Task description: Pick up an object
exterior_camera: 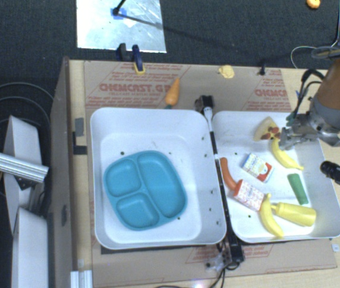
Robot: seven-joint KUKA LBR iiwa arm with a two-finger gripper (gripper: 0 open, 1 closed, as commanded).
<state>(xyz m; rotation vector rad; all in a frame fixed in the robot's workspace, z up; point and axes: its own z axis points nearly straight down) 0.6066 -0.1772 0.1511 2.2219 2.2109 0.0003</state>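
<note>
The bench top point(158, 83) is a brown cardboard sheet filling the middle of the frame, printed in red with "CHEMCAST" at upper centre and again, partly covered, at upper right. Two shallow white plastic bins with rounded corners sit on it side by side. The left bin point(116, 131) holds a smooth blue tray point(145, 188) with three compartments. The right bin point(326, 221) holds the small items.

The grey arm point(338, 95), with its orange band, enters from the right edge in the upper right of the frame. The gripper point(287, 138) sits at the upper part of the right bin, at the top end of a curved yellow banana point(285, 156). Whether the fingers are spread or closed, and whether they touch the banana, cannot be told.

Contents of the right bin, descending in size:
- yellow squeeze bottle point(295, 213), lower right, lying flat;
- second banana point(270, 217), just left of the bottle;
- orange-red sausage point(227, 173), along the left wall;
- red and white carton point(248, 195), lettering unreadable;
- white, blue and red carton point(258, 167), lettering unreadable;
- green cylinder point(298, 188);
- pizza slice wedge point(267, 128), just left of the gripper.
</note>
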